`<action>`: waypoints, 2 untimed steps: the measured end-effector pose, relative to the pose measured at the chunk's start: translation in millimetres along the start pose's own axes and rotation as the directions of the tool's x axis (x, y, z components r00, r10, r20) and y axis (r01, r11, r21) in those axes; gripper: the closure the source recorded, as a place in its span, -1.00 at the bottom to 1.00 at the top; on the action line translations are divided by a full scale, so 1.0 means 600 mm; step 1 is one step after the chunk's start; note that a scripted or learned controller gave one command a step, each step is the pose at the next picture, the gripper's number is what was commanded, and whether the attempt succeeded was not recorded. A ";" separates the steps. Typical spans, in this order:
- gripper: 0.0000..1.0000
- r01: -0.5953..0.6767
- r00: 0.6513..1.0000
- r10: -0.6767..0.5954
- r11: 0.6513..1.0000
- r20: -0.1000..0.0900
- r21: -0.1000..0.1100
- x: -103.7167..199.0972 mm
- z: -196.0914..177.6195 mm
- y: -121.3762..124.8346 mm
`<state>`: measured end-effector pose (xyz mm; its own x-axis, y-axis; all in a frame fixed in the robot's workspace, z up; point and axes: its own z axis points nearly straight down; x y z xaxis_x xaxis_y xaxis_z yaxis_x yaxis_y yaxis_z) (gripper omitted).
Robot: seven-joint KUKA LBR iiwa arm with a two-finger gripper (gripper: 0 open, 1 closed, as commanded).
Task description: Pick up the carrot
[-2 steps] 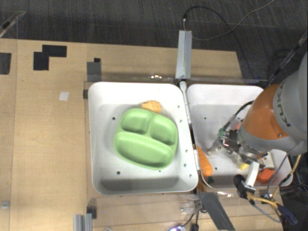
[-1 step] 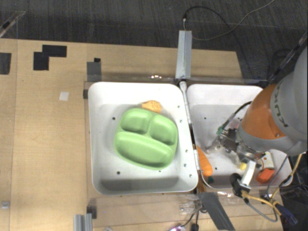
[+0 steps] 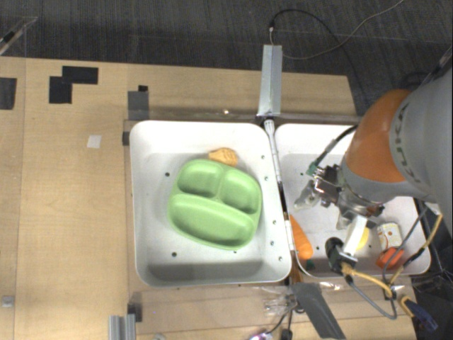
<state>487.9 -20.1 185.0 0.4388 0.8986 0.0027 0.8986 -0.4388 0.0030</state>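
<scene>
Orange carrot (image 3: 302,241), tapered, against right bin's (image 3: 297,137) left wall; gripper (image 3: 338,207) above bin, grip state unclear.

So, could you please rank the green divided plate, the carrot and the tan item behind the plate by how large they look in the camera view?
1. Green divided plate, by far the largest.
2. Carrot, against the right bin's left wall.
3. Tan item, partly hidden by the plate, so its rank against the carrot is unsure.

A robotics lab — wooden bench (image 3: 64,211), twin white bins (image 3: 141,211), loose cables (image 3: 333,30), dark carpet (image 3: 141,20).
</scene>
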 end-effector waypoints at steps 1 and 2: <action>-1.00 -0.211 0.977 0.211 0.977 0.003 0.003 -0.128 0.138 0.060; -1.00 -0.232 0.973 0.232 0.973 -0.001 -0.010 -0.096 0.158 0.050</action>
<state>489.7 -85.1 90.0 0.6351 0.7724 0.0045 0.7723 -0.6351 0.0126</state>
